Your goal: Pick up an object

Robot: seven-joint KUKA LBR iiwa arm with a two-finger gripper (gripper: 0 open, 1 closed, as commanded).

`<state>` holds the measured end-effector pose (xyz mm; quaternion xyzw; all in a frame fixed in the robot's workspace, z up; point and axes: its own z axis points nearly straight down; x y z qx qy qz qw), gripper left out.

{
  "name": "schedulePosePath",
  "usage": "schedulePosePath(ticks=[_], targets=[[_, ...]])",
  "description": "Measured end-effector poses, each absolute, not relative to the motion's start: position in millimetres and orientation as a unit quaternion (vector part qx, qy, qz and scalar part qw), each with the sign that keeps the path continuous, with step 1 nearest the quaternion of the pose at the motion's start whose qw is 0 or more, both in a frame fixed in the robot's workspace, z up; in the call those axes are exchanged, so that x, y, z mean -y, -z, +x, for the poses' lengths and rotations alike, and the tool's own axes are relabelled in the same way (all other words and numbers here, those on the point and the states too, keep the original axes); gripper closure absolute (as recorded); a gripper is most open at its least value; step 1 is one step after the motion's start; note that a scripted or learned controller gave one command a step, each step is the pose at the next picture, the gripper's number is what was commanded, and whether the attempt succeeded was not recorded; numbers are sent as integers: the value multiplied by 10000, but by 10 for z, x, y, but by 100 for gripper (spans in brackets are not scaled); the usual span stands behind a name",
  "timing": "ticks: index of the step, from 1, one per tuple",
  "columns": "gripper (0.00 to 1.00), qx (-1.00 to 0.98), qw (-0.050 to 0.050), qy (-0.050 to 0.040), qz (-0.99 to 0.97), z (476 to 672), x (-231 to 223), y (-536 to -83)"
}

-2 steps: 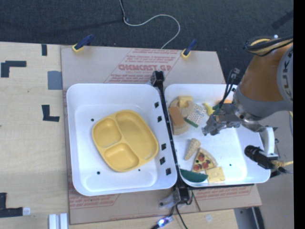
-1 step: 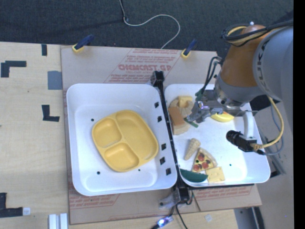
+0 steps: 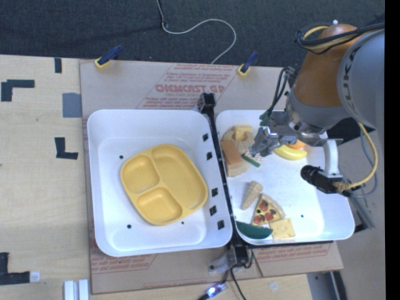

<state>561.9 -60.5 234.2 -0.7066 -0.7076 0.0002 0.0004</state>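
Hangs low in the right bin: end effector, just off the right side of a tan bread-like toy that lies against that bin's left wall, toward its far edge. Cannot tell from this slant whether apart or together, nor whether anything is clamped. Seems to be the approach to a grasp, with the tan toy as the likeliest target.

To do it well:
- Centre over the toy's bulk, not its near rim, where a small green bit sticks out.
- Keep off the wall between the bins. Little room there on the toy's left side, so better to close across its near-far axis.
- Descend straight, close only once around the toy, then lift slowly and check that it comes up.
- Avoid nudging the yellow toy just to the right.

Also in the right bin, toward its near edge: a cone, a pizza slice, a cheese wedge and a dark green piece at the near left corner. In the left bin, a yellow divided plate, roughly central.

Beneath both bins, a cardboard sheet with red print, held at its far corners by two clamps, on a pale wood-look surface with black marks. Beyond its far edge, dark carpet and a loose white cable.
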Motion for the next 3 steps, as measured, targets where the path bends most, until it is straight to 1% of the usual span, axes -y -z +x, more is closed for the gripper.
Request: schedulePosePath(ticks=[1,2,3], targets=[[100,7071,1,-9,-7071,5666,647,-2299],[100,7075,7,-15,-7067,5631,628,-2145],[100,7078,5,-4,-7065,5599,653,-2297]])
